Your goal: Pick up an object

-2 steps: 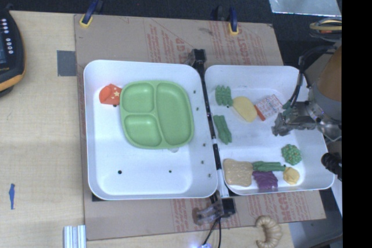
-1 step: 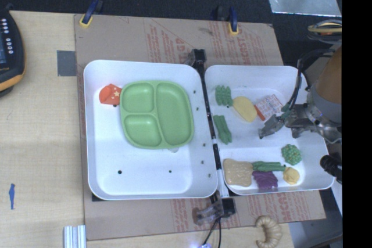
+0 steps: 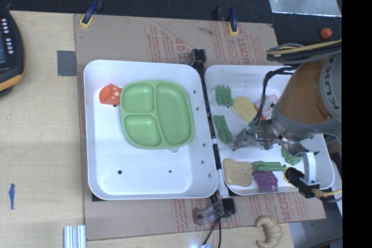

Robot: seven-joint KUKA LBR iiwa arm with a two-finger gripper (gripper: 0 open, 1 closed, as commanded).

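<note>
Both bins (image 3: 104,183) are white. Divided plate (image 3: 157,114): pale green. Item at its left (image 3: 109,94): red-orange, yellow-marked. Right bin (image 3: 232,72): two green pieces (image 3: 221,125), a yellow one (image 3: 244,107), a tan slice (image 3: 237,172), a purple piece (image 3: 265,179).

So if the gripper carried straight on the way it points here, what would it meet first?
The gripper points toward the view's left, low over the right bin. The lower green piece lies first in that line, though its height above the piece is unclear.

You cannot tell how the hand's (image 3: 243,139) fingers stand; the grey arm (image 3: 305,101) hides part of the right white bin (image 3: 232,71).
</note>
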